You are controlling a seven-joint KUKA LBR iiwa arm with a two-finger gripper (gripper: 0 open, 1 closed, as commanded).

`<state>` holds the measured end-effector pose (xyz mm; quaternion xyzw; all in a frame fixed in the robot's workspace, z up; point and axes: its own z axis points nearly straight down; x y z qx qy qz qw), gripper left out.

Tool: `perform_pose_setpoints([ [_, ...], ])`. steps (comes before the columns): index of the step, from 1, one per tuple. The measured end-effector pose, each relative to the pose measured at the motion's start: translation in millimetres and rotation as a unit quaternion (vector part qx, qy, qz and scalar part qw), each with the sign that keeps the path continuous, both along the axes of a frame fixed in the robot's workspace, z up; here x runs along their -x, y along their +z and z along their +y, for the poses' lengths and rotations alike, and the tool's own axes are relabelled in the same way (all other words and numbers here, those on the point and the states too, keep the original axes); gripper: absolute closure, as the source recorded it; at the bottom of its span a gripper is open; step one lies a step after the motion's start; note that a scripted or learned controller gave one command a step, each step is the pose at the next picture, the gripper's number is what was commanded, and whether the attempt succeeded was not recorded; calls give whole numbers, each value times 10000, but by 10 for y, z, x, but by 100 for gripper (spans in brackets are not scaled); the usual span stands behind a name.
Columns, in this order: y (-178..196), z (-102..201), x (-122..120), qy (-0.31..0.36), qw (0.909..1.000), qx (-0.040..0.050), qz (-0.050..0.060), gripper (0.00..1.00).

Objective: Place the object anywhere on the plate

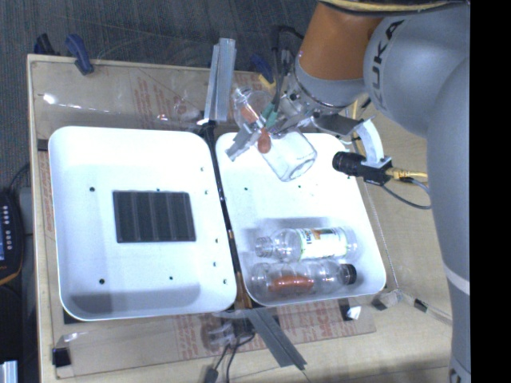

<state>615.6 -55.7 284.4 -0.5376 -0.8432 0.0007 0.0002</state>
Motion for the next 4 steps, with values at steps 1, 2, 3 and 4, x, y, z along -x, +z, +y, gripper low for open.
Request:
perform_pose_setpoints([
  [1,89,10,-2,24,10000,2,14,100],
  [2,128,-114,129,31,10000,-6,18,100],
  [3,216,-105,127,55,10000,-5,33,100],
  [4,216,-105,127,55,10000,-5,33,0],
])
